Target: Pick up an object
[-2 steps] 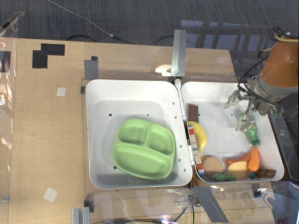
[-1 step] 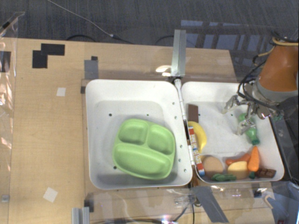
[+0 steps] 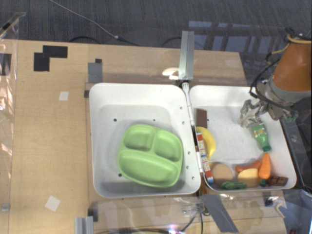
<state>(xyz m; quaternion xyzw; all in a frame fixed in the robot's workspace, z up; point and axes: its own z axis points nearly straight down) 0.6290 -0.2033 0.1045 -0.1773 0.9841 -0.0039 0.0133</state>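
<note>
My gripper [image 3: 252, 113] hangs over the far right part of the right bin [image 3: 224, 101], below the orange band of the arm [image 3: 294, 67]. A small green bottle [image 3: 261, 135] lies just in front of it, its top end touching or nearly touching the gripper. A yellow banana [image 3: 208, 141] lies by the bin's left wall. A brown bar [image 3: 201, 116] sits behind the banana. Along the near wall lie a tan potato [image 3: 222, 172], a carrot [image 3: 264, 165], a yellow piece [image 3: 248, 175], a green pod [image 3: 233, 184] and a dark chocolate piece [image 3: 278, 181].
The left bin [image 3: 109, 106] holds a light green divided plate [image 3: 151, 155]. A metal post [image 3: 186, 57] stands behind the wall shared by the two bins. A wrapped bar [image 3: 200, 147] lies along that wall. Tan bench [image 3: 44, 145] extends to the left.
</note>
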